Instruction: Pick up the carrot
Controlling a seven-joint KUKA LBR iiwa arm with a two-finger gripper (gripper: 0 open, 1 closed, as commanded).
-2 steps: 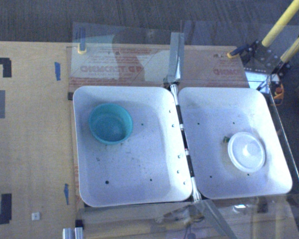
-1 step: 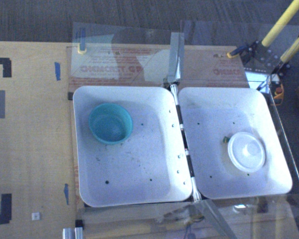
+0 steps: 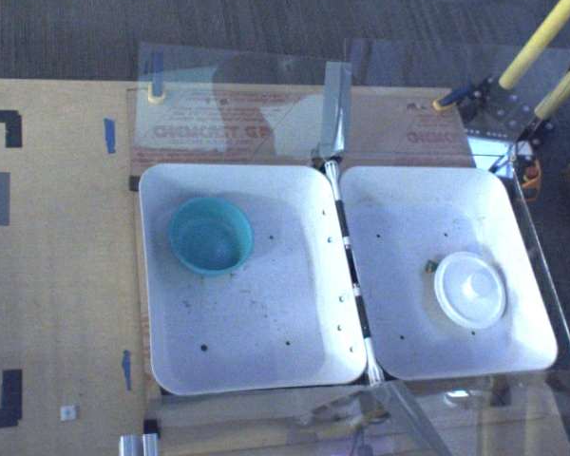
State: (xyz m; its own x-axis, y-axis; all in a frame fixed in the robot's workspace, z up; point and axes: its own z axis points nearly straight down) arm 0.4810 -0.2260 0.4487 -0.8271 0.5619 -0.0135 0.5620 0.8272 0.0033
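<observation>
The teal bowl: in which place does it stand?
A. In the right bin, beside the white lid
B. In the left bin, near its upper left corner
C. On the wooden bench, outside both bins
B: the teal bowl stands inside the left bin, toward its upper left corner.

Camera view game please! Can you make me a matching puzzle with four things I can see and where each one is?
Things:
1. teal bowl
2. white round dish
3. yellow poles
4. blue tape strip

Places:
a. top right corner, beyond the bins
b. in the left bin
c. in the right bin
d. on the wooden bench, left of the bins

Pairs: 1-b, 2-c, 3-a, 4-d
</observation>
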